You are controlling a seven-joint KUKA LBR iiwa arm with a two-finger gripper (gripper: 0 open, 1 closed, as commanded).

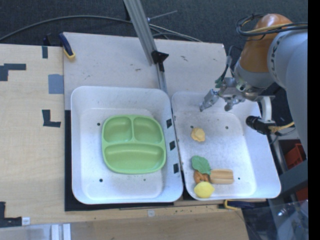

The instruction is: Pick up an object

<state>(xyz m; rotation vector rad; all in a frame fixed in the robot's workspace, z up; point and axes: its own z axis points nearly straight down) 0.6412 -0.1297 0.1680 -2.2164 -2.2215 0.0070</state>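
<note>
White bin (pixel 260 181): bun (pixel 198 134) below jaws.

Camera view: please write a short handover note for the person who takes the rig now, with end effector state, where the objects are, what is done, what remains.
End effector: open, holding nothing, over the far part of the right bin.
Objects in the right bin: a small yellow piece lies alone near the middle; a green leaf, an orange piece, a tan bun and a lemon cluster at the near edge.
Left bin: green divided plate.
Done: nothing picked yet.
Left: grasp and lift one object.
</note>
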